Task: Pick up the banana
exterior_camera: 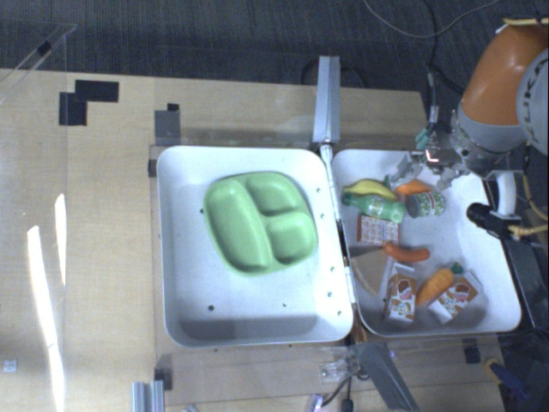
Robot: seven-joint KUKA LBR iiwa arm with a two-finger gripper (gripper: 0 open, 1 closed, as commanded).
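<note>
yellow banana (371, 187) lies near the back of the right bin (511, 316), partly tucked behind a green bottle (375, 205) that touches it. the jaws (426, 173) hang over the same bin's back edge, fingers spread wide around a small orange piece (412, 188) and just above a green-labelled can (425, 202) — the banana is beside them, not between them. nearer the front lie a red-and-white packet (378, 230), an orange sausage-like piece (405, 252), two small cartons (401, 297) and a carrot (436, 287). the left bin (180, 316) holds a green divided plate (260, 221) — both bins sit on the wooden table (86, 256).
</note>
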